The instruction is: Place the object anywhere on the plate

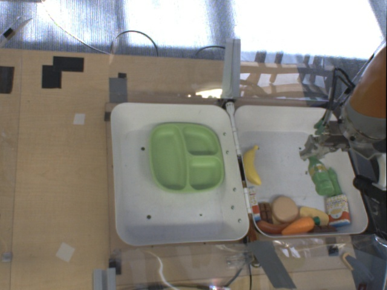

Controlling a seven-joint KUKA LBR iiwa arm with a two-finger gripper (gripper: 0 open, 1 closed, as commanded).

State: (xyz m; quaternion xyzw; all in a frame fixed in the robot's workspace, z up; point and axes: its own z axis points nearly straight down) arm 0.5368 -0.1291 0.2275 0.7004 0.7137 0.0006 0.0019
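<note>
Camera view, left to right.

Left bin [124, 180]: green plate [186, 156] sits roughly centred, three compartments (one long on the left, two smaller on the right). Nothing on the plate.

Right bin [275, 132]: banana [251, 165] lies near the left wall, just beside the divider between the bins, curved, lengthwise along the wall. Along the front edge there's a cluster of toy food touching or nearly touching: a round tan piece [285, 209], an orange carrot [298, 226] in front of it, a dark red sausage-like piece [269, 227] to its left, a yellowish piece [314, 213] to its right, and a small can or carton with a red-and-white label [338, 210] at the right end. A dark brown item sits at the cluster's left end, too small to identify.

Green bottle [323, 179] lies in the right half of that bin, neck pointing up toward the gripper, body toward the can.

Arm enters from the right, orange band visible at the frame edge. Gripper [315, 147] hangs over the right bin, directly above the bottle's neck end. Looks like it's close to or touching the bottle top, but the metalwork overlaps it and I can't confirm contact. Jaw state: cannot tell, tips are lost in clutter. Nothing visibly held.

Which item is the task object isn't marked; all candidates are in the right bin, well apart from the plate.
</note>
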